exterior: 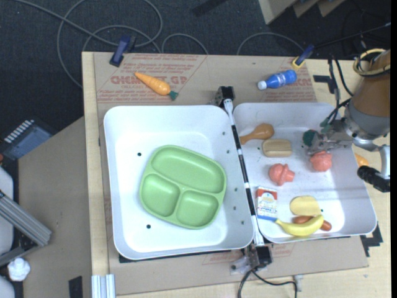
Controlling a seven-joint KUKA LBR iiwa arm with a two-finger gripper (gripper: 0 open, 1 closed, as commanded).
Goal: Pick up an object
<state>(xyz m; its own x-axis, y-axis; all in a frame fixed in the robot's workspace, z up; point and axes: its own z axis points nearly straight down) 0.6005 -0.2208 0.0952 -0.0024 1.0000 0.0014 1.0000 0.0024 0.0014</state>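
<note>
Pink toy fruit [321,161] under my gripper [322,143]: looks light, stiff, slick; pinch across its middle. Finger state, can't tell.

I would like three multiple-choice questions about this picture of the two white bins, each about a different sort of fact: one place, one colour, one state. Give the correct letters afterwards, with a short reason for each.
1. Where does the green divided tray lie?
A. in the left bin
B. in the right bin
C. on the cardboard behind the bins

2. What colour is the bottle behind the right bin?
A. red
B. blue
C. green

3. How does the banana lie?
A. inside the right bin near its front edge
B. on the tray
C. outside both bins

Answers:
1 A, the tray sits on the floor of the left bin.
2 B, its body is blue with a white cap.
3 A, it rests by the yellow item at the front.
</note>
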